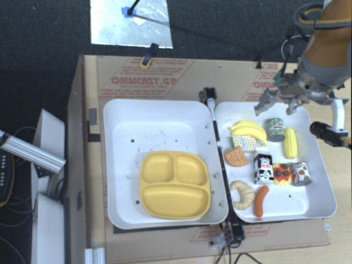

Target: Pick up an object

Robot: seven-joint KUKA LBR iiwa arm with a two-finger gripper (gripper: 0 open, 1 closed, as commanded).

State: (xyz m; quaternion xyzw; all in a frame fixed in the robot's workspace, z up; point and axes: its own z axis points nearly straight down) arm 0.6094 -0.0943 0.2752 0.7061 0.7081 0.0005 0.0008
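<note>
The tool [280, 104] hangs above the far edge of the right bin [322, 202], its two grey fingers spread apart with nothing between them. It belongs to the grey arm [327, 43], which has a smooth orange band above the wrist.

Taking the yellow banana [248, 130] as the landmark, the toy foods in the right bin lie like this. The banana is a glossy, curved plastic bunch near the bin's far left part. Just right of it stands a small green can [276, 129] with a printed label too small to read. Further right lies a yellow corn cob [290, 142], oblong and ridged. Touching the banana's near side is a pale speckled wedge [244, 143], and nearer still a brown waffle piece [236, 157] with a grid texture. Near and right of the banana stands a black-and-white carton [264, 169] with a cow pattern; beside it are an orange patterned piece [282, 174] and a small reddish packet [300, 174]. Nearest the camera lie a tan croissant [242, 193] and an orange-red sausage [261, 200].

Left of the banana, the left bin [124, 125] holds a matte yellow tray [175, 185] with three compartments and rounded corners. Beyond the bins, the brown board on the table [165, 76] reads "CHEMCAST GP" in red letters.
</note>
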